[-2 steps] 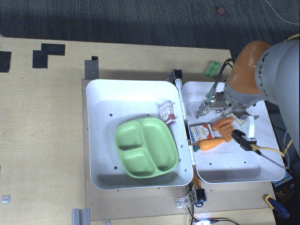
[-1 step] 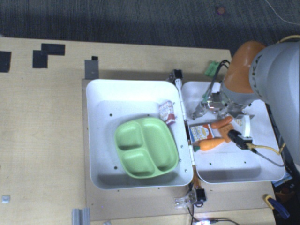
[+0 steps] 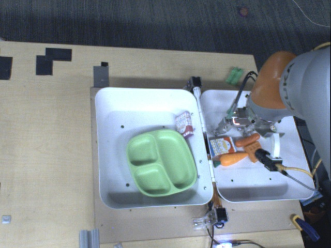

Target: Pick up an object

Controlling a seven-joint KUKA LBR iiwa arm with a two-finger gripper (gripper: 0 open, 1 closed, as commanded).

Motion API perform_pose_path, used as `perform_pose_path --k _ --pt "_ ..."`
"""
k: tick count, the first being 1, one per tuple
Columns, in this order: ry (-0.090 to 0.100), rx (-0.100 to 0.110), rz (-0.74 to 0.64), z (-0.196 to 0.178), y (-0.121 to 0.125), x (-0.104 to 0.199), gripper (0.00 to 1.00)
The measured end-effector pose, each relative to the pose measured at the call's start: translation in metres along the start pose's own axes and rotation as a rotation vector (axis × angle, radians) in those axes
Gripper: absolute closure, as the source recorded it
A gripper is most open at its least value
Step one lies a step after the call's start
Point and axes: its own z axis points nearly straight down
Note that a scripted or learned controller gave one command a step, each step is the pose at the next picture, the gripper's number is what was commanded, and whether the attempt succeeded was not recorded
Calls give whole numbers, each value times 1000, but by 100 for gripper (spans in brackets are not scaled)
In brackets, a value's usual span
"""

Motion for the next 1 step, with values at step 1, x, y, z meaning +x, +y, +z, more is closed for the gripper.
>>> perform_pose_path --k 1 --pt "0 -1 1 0 -2 2 0"
